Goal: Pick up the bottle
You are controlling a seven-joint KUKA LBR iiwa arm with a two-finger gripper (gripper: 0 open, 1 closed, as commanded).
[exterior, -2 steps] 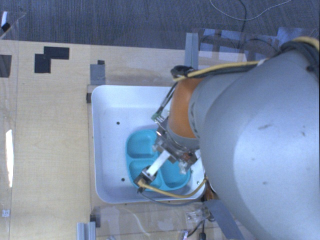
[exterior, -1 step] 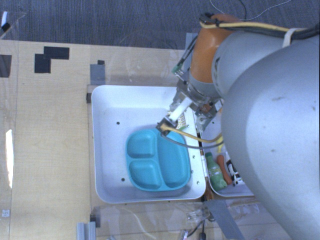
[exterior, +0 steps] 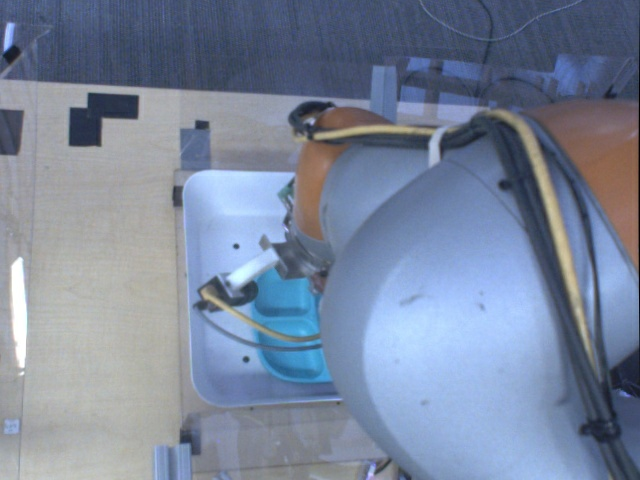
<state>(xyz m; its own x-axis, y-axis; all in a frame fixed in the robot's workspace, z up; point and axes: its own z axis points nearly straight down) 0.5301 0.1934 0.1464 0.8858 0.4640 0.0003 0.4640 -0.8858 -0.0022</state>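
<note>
Bottle: the only loose thing in sight is a pale blue bottle, lying on the floor of the white bin.
Bottle position: it is in the lower right part of the bin floor, close to the bin's lower wall. Its rounded lower end points toward that wall.
Bottle visibility: only its left part shows, because the right part runs under the arm. Its full shape cannot be made out.
Bottle to gripper: the bottle sits just below the gripper in the picture, and its upper edge is right by the metal of the wrist. Whether the two touch cannot be told.
Gripper: a short stretch of grey metal shows at the end of the arm, low over the middle of the bin. Whether it is open or closed cannot be told, and nothing can be seen held in it.
Arm: the big grey arm comes in from the right and covers the right half of the picture. Its orange band lies over the bin's upper right corner.
Bin: the left wall and the upper left corner are bare, with a few small dark dots on the floor.
Bench: the pale wooden bench lies around the bin, with black square marks near its upper left.
Beyond the bench: grey carpet with a thin looped cable lying on it.
</note>
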